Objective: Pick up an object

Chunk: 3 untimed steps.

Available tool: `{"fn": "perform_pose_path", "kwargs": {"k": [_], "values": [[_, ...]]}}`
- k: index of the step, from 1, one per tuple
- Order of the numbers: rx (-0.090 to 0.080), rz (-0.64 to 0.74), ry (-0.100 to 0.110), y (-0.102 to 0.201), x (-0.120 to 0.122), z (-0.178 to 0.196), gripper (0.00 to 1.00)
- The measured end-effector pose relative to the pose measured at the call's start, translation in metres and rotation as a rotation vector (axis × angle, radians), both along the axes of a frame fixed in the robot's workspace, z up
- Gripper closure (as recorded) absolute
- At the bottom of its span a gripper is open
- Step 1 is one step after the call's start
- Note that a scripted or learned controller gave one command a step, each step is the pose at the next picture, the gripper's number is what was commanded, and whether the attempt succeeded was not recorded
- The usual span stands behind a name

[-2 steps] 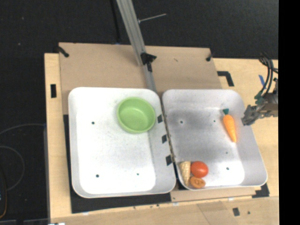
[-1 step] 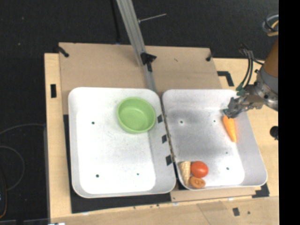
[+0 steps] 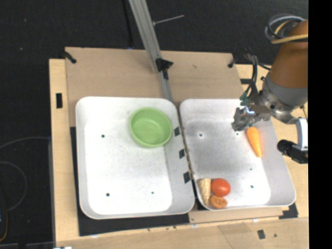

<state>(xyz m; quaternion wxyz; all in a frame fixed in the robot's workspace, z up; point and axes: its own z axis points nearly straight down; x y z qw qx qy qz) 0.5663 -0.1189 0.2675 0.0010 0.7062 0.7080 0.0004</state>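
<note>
To do this pick well, we judge we should centre over the carrot (image 3: pixel 253 141) and align across its narrow width, since it lies at a slant. The carrot rests in the right bin (image 3: pixel 223 157), toward that bin's far right side, well apart from the tomato (image 3: pixel 221 187) and the pale piece (image 3: pixel 205 189) in its near left corner. Our pincer (image 3: pixel 241 119) hangs just above the carrot's upper end; how wide it stands we cannot tell, and we see nothing held.
</note>
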Motion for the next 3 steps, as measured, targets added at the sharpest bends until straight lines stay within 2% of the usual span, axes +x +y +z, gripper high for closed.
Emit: {"fn": "perform_pose_path", "kwargs": {"k": [2, 3], "values": [[-0.001, 0.002, 0.0, 0.09, 0.028, -0.025, 1.0], [0.002, 0.006, 0.0, 0.149, 0.049, -0.026, 1.0]]}}
